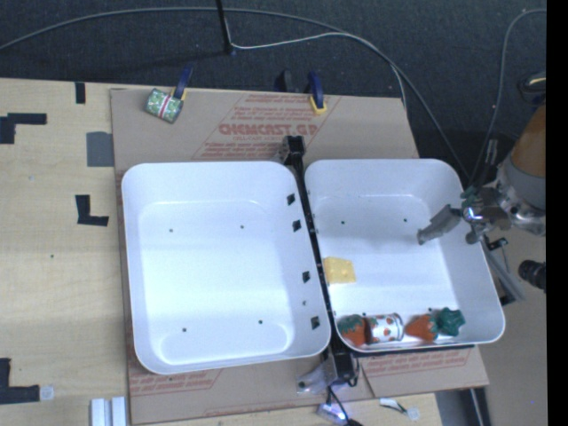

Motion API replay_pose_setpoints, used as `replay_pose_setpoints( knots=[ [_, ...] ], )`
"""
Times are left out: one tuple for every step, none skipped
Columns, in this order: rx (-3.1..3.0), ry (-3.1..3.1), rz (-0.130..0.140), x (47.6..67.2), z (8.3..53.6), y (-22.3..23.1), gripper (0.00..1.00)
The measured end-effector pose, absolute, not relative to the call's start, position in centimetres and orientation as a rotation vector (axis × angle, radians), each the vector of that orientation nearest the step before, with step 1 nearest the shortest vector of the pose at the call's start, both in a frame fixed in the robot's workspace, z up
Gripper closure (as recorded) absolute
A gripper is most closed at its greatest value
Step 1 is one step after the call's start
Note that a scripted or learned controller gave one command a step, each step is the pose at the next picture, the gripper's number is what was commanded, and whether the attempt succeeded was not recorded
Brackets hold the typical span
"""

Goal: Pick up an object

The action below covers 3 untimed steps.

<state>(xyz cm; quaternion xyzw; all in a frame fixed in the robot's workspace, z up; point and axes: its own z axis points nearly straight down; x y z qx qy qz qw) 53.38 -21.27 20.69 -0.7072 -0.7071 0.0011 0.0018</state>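
Gripper (441, 223) is hovering over the right bin (390, 171), grip unreadable, toys (399, 327) lying along its near wall.

grey arm (524, 204), orange band; metallic, perhaps silvery end effector (441, 224)

Wooden bench (53, 264), cardboard sheet (257, 127), two white bins (213, 264)

The gripper (437, 227) is seen above the right bin (444, 176), nothing held. A yellow piece (339, 271) and toys (401, 327) are seen inside.
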Motion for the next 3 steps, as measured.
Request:
replay_pose_setpoints(
  knots=[
    [-2.221,-2.222,0.0,53.5,20.9,-21.3,0.0],
    [-2.218,-2.22,0.003,53.8,16.5,-20.7,0.0],
    [-2.218,-2.219,0.004,53.3,12.1,-21.0,0.0]
  ],
)
